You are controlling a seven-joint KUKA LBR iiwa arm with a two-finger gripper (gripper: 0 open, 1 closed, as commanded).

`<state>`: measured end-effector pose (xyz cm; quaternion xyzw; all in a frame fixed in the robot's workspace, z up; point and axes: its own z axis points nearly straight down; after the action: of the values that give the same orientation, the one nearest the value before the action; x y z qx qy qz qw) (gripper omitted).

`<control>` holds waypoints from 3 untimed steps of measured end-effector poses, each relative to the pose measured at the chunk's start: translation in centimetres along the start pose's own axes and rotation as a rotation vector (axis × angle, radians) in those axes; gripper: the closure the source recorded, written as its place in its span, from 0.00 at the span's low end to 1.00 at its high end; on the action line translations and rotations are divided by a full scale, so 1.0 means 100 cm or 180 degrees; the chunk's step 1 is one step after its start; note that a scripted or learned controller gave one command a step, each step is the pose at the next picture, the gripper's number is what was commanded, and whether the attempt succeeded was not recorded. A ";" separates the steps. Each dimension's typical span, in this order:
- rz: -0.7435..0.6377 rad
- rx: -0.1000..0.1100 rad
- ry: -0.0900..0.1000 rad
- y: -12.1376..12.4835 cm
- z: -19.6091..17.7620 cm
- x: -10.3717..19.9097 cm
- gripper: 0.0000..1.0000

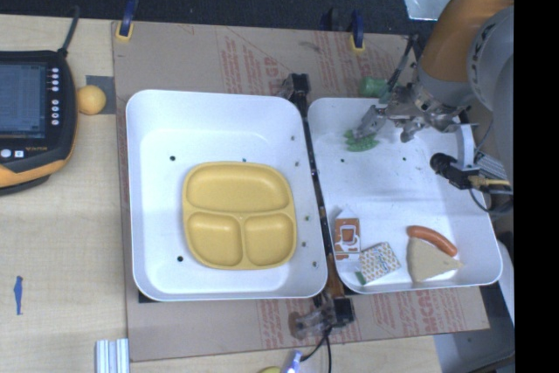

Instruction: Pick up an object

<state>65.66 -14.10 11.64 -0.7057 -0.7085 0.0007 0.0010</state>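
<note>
Gripper (385,121), jaws spread, low in far corner of right bin (395,179), one fingertip touching green object (359,138), probably lined up for grasping; sausage (431,238), wedge (431,262) and packets (377,261) well nearer the camera.

Both white bins (218,109) look like smooth plastic with a soft sheen. At the left bin's centre the yellow divided tray (238,214) is glossy plastic. The brown sheet (236,57) beneath looks like matt cardboard, on a pale wood-grain bench (61,249). At two o'clock the arm's orange band (458,31) shines.
</note>
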 end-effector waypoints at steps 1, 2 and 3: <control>-0.0002 -0.0006 0.0005 -0.006 -0.077 0.096 0.00; 0.0007 0.0009 -0.0003 -0.001 -0.024 0.034 0.00; -0.0002 0.0007 -0.0004 0.000 0.025 0.048 0.00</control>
<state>65.59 -9.28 9.14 -0.7054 -0.7088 0.0019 0.0013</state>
